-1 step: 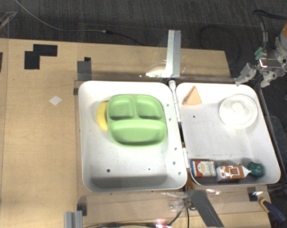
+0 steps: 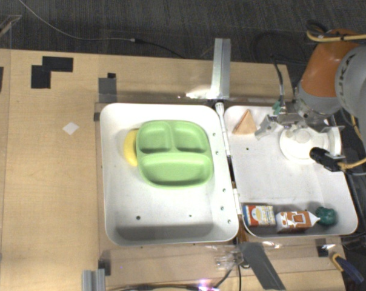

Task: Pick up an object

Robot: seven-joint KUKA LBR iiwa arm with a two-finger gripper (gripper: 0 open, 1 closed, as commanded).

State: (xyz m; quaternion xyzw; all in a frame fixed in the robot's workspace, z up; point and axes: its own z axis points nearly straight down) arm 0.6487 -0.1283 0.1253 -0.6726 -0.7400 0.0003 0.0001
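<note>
Of the things I could lift, the nearest to me is the tan wedge [image 2: 245,123] lying flat at the upper left corner of the right bin [image 2: 274,187], close to the wall it shares with the left bin. Along the lower edge of that same bin lie a small carton [image 2: 259,215], touching or almost touching a brown carton with a white top [image 2: 294,220], and just right of it a dark green lump [image 2: 326,216]. My claw [image 2: 301,135] sits at the upper right of that bin, over a pale round shape [image 2: 298,144] that I cannot identify; from this slant I cannot tell how it stands, and I see nothing held in it. For a clean pick, I judge the wedge the best target: it stands apart from everything else, so I can come straight down without nudging a neighbour. I would turn my wrist so the grip falls across the wedge's narrow span, keeping off the bin wall beside it. The cartons look harder, crowded against the lower rim. In the left bin [image 2: 119,180] a green divided tray [image 2: 173,152] lies over a yellow thing [image 2: 129,147], well apart from me across the counter [image 2: 43,180]; its broad flat form would likely be poor to grip.
</note>
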